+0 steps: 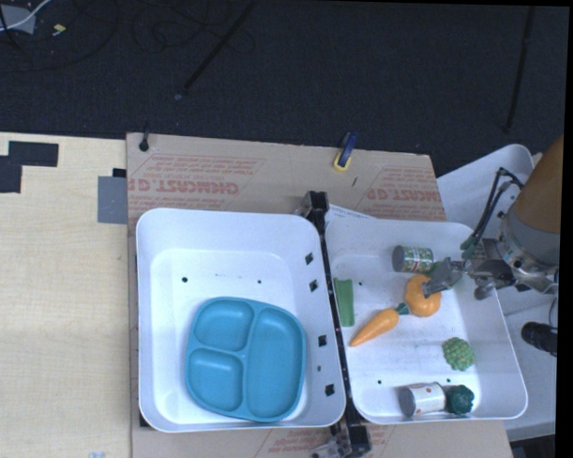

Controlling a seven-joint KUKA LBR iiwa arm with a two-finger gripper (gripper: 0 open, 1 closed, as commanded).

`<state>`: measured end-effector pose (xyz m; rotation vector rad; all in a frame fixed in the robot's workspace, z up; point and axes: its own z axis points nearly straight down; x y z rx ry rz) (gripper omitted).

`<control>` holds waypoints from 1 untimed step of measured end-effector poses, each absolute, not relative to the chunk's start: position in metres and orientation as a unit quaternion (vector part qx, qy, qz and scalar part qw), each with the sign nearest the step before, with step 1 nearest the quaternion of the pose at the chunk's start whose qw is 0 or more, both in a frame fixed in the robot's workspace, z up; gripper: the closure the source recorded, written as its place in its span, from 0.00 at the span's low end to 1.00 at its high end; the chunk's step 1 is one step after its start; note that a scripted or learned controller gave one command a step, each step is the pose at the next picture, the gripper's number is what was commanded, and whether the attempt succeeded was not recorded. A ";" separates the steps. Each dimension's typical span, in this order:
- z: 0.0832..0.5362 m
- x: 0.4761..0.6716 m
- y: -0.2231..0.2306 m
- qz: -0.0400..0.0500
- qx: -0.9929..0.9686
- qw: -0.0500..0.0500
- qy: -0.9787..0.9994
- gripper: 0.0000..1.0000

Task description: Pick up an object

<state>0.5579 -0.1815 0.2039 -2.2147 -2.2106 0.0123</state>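
Overhead, printed red lettering runs along the cardboard sheet (269,180) under both bins, but it is upside down from this angle and too faint to read with confidence. The can (413,260) carries a green and red label whose words are too small to make out.

Taking the orange (422,299) as landmark: it is a round, bright orange fruit lying in the right bin (506,391), near that bin's middle. The hand (446,276) sits just above and right of it, its dark fingers reaching to the orange's upper edge; whether they are spread or closed, and whether they grip it, I cannot tell. The can lies on its side just above the orange. A carrot (375,328) with a green top lies just below and left of it, pointing away to the left. A green strip (343,302) lies further left, along the bin wall. A knobbly green piece (459,352) sits below and right. A white cylinder (423,399) with a dark green lump (461,399) beside it lies well below.

Far left of the orange, the left bin (173,243) holds a blue divided plate (246,359).
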 end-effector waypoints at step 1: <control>0.211 0.561 -0.182 0.000 -0.707 0.000 -0.707 0.00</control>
